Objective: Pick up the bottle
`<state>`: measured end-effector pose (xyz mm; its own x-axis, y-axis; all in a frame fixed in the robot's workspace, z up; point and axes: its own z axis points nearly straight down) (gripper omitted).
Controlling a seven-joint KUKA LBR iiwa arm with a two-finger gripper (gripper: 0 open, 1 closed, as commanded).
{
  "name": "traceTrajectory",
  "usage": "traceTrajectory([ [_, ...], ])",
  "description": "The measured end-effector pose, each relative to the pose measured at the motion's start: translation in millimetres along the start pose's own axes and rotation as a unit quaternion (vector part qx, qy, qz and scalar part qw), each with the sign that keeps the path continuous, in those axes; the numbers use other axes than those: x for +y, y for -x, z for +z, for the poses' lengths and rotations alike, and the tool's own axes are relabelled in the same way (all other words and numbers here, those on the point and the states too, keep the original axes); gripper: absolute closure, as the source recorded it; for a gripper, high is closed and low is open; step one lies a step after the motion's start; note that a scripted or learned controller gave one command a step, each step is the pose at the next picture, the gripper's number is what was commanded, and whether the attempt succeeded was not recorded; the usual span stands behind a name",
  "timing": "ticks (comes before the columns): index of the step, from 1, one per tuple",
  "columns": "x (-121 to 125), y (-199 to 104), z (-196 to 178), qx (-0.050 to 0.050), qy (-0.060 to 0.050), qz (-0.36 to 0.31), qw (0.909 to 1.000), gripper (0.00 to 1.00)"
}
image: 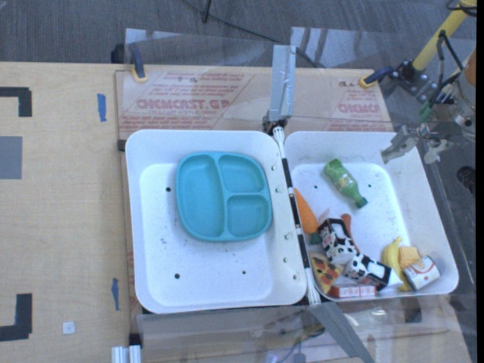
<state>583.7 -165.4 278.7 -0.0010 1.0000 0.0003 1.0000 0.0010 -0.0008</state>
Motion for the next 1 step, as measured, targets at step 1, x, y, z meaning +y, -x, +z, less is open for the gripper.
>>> traceTrajectory([
  [1,2.5,-44.7,147.1,0.000,0.000,-0.077,0.9970,0.00],
])
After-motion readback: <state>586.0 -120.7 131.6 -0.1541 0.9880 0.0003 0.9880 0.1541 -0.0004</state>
